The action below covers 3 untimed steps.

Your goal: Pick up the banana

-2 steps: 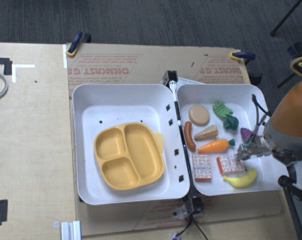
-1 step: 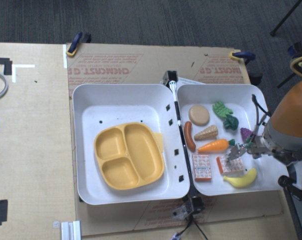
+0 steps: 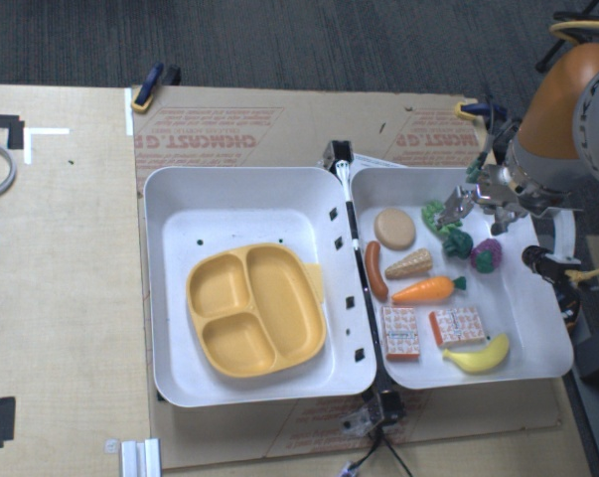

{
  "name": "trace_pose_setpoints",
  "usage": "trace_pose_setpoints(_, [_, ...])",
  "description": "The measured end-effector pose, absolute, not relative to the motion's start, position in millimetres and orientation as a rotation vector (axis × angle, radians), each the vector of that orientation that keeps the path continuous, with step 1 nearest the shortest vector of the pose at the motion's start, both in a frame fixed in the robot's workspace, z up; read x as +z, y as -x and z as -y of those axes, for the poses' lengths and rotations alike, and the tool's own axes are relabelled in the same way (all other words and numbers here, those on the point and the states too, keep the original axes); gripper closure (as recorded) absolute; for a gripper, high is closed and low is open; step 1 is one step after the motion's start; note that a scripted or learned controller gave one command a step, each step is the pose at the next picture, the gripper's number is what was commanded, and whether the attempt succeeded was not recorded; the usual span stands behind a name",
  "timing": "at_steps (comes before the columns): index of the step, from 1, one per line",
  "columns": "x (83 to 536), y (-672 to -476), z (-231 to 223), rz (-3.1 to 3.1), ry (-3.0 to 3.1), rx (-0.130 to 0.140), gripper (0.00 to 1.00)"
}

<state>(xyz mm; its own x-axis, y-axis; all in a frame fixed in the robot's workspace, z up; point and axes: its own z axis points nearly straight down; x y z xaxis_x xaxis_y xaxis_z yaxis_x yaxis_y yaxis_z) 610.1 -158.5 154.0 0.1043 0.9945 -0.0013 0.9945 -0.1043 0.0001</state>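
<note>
Approach step: the gripper (image 3: 481, 210) hangs near the broccoli (image 3: 448, 229), finger state impossible to tell; the banana (image 3: 477, 355) lies well below it, calling for a reach down

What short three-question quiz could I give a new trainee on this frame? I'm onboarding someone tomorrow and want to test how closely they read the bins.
1. True or false: the banana lies in the same bin as the yellow divided plate.
2. Multiple choice: which item lies right next to the banana? A) round cookie B) red-and-white packet C) purple grapes
3. Fill in: the gripper is above the ____ corner of the right bin, near the green broccoli.

Key:
1. False; the banana is in the right bin, the plate in the left bin.
2. B
3. Far right, well away from the banana.
</note>
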Motion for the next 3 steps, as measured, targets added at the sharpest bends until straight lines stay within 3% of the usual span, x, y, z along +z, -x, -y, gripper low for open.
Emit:
trace_pose_setpoints(1, [164.6, -542.2, 96.2, -2.129, -2.311, -0.002, 0.0])
trace_pose_setpoints(2, [177.9, -477.6, 108.9, -2.159, -2.283, -0.001, 0.0])
trace_pose_setpoints(3, [194.1, -478.3, 81.1, -2.122, -2.315, 0.001, 0.0])
